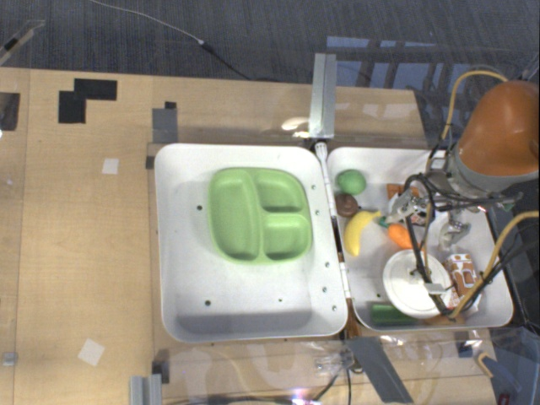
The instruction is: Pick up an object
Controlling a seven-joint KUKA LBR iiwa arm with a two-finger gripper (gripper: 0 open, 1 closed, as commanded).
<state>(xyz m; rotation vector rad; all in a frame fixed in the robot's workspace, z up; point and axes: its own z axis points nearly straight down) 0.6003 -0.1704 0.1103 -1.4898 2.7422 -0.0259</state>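
Green tray in left bin; pincer over carrot.

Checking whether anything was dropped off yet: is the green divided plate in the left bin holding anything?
Empty. The green divided plate lies flat in the left bin, all its compartments showing bare green.

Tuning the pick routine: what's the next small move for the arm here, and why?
Probably lower straight down toward the orange piece. The claw seems to sit just above it in the right bin, with nothing seen between its fingers. The banana lies close on the left, so keep lateral drift small.
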